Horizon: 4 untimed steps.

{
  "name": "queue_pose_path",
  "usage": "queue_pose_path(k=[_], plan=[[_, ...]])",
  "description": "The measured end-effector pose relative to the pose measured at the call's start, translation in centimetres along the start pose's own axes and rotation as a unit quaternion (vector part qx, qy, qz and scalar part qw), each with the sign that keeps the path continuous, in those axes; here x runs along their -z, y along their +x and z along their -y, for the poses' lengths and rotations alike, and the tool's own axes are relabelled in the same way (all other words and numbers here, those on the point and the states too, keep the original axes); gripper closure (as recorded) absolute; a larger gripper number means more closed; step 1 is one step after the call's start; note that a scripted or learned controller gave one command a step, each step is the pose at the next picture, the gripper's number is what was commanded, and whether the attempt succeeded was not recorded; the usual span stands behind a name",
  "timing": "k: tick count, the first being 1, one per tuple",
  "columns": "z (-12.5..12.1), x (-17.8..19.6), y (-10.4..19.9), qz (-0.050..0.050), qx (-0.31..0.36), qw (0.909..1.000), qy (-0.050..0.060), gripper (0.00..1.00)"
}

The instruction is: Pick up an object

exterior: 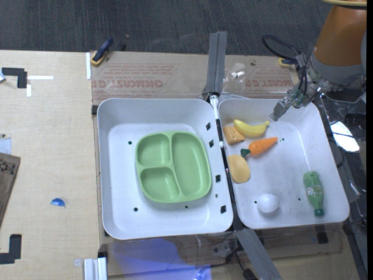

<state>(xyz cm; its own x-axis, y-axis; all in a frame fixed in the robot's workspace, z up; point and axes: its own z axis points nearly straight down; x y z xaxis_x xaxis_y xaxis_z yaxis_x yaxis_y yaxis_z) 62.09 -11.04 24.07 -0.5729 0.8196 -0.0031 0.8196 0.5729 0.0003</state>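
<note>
The right bin [332, 156] holds a yellow banana [250, 127], an orange carrot [260, 146], a tan bread piece [233, 135], a pale potato-like lump [238, 168], a white egg [268, 203] and a green bottle [313, 192]. My gripper [278, 111] hangs at the bin's back edge, just right of the banana and above it. Nothing shows between its fingers. The arm's orange band [344, 22] sits at the top right.
The left bin [111, 156] carries a green three-compartment plate [173, 166]. A grey divider post [216, 63] stands between the bins at the back. Cardboard [145, 74] lies behind them, and cables [280, 48] trail near the arm.
</note>
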Motion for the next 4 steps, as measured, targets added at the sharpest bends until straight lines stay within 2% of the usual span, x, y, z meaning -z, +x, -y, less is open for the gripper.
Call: queue_pose_path(k=[1,2,3,4], plan=[[1.3,-13.0,0.7,0.0,-0.096,0.9954,0.0,1.0],[1.3,-13.0,0.7,0.0,-0.096,0.9954,0.0,0.0],[7.9,-14.9,5.2,-0.002,-0.069,0.9976,0.001,0.0],[2.5,-14.6,2.0,-0.001,-0.087,0.9962,0.0,0.0]])
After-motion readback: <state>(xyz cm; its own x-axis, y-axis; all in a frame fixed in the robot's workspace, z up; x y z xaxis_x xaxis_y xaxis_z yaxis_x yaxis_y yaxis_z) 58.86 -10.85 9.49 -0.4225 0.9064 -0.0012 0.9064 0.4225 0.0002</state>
